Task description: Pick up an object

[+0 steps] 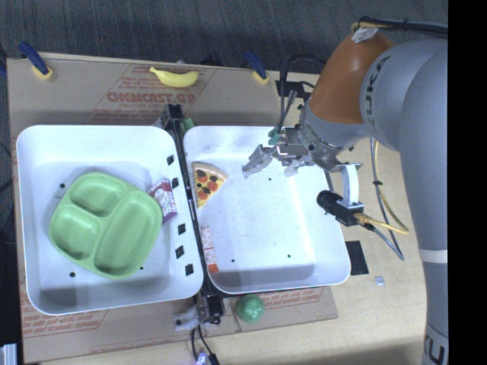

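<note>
Camera view: cardboard-topped bench [137,97] (dark floor [152,10] behind).

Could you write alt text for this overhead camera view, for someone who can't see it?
A grey robot arm reaches from the right, its gripper over the right white bin, which holds a toy pizza slice. The left bin holds a green divided plate and a small wrapped packet.
</note>
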`<action>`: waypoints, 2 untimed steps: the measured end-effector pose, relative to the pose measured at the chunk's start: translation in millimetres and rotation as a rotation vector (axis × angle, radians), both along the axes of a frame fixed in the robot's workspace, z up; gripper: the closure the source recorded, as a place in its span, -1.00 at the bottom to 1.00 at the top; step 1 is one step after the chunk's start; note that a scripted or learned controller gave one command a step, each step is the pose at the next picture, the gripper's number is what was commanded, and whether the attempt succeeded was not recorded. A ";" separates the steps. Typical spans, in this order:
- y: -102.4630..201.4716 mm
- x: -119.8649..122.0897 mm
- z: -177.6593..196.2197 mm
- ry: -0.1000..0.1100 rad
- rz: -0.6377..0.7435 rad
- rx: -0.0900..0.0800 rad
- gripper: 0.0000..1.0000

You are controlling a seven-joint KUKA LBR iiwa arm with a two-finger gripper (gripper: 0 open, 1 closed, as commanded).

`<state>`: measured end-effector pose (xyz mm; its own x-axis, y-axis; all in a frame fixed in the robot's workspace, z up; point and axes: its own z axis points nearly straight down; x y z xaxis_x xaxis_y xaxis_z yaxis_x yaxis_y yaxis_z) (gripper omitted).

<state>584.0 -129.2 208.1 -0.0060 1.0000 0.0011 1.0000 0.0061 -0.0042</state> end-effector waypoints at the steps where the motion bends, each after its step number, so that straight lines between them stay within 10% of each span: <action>1: -17.4 -40.8 -62.2 0.001 0.000 -0.001 -1.00; 2: -66.6 19.9 -61.9 -0.003 -0.001 -0.001 -1.00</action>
